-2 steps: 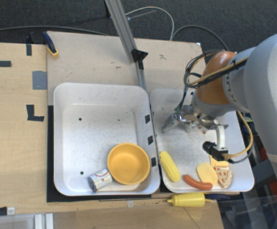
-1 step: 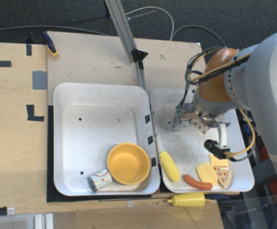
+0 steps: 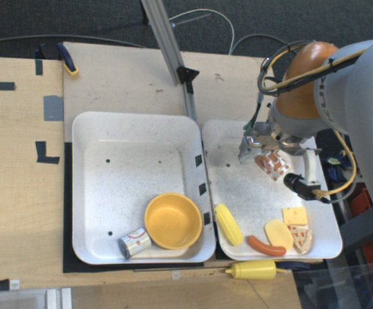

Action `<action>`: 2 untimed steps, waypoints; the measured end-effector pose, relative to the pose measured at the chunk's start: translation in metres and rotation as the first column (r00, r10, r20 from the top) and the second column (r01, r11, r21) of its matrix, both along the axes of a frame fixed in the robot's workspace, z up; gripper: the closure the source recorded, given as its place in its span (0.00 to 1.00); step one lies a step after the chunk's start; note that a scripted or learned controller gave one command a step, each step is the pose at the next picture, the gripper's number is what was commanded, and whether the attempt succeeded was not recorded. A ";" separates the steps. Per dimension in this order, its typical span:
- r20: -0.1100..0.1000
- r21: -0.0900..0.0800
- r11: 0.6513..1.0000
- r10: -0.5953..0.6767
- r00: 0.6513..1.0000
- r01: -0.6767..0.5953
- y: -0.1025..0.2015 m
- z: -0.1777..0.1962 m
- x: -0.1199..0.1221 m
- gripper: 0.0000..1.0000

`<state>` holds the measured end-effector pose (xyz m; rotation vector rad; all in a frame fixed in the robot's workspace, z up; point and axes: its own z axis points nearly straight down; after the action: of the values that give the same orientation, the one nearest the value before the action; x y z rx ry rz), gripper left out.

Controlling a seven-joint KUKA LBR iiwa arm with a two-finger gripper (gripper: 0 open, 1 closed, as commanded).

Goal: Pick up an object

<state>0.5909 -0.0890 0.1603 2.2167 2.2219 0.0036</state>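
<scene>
robot lab: taped bench (image 3: 19, 127), two white bins (image 3: 83, 172), cables (image 3: 199, 15)

gripper (image 3: 262, 148) low, wrist bent downward

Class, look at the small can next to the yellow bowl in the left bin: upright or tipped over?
Tipped over. The can lies on its side beside the yellow bowl, one round end facing the camera.

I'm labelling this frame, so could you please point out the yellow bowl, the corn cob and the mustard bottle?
yellow bowl (image 3: 172, 221): camera view, inner bottom.
corn cob (image 3: 228, 224): camera view, middle of the cob.
mustard bottle (image 3: 255, 270): camera view, middle of its body.
</scene>
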 end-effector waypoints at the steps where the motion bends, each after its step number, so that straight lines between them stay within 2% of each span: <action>1: -0.001 0.000 1.000 -0.001 1.000 0.001 -0.004 0.043 0.000 1.00; 2: 0.000 0.000 1.000 0.000 1.000 0.000 -0.002 0.088 0.007 1.00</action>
<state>0.5978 -0.0907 0.2484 2.2166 2.2220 0.0029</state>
